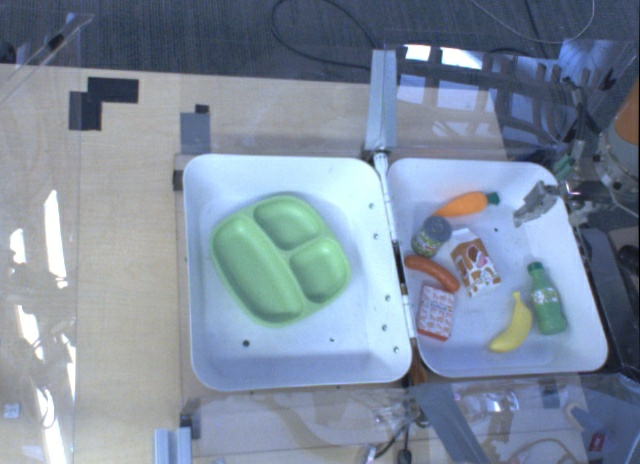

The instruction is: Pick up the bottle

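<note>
Right now the green bottle (546, 298) lies in the right bin (592, 354), near its right wall, cap pointing toward the far side. Just left of it, touching or almost, a yellow banana (513, 328). Further left: a small carton (476, 266), a red sausage (432, 273), a red-white packet (436, 312), a round jar (432, 237), and an orange carrot (466, 205) at the far side. The gripper (538, 202) sits over the far right part of that bin, apart from the bottle, nothing seen between its fingers; whether the claw is wide or narrow, cannot tell. The left bin (205, 352) holds a green divided plate (279, 257) with three compartments.
</note>
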Robot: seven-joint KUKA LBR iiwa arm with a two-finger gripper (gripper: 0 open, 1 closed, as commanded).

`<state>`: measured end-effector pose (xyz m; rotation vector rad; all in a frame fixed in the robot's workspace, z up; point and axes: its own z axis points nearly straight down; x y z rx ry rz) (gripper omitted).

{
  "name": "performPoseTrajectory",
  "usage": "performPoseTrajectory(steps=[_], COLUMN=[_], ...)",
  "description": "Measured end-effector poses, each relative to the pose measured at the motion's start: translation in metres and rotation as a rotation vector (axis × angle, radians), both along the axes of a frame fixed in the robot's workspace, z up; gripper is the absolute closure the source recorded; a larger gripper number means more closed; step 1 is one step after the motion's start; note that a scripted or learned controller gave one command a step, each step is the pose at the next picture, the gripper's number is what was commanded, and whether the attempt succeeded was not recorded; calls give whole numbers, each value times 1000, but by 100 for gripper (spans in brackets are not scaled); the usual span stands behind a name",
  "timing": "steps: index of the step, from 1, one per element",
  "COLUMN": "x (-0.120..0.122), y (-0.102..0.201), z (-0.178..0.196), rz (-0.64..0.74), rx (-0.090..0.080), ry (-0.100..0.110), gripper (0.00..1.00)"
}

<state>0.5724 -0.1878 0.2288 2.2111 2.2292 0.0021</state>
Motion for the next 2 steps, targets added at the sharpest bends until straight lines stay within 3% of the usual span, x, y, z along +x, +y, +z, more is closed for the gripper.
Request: performPoseTrajectory(steps=[1, 2], x=[-5, -44], y=[-15, -11], z=[-133, -140], rz=[-19, 44], rx=[0, -3], ry=[-5, -14], gripper=[0, 0])
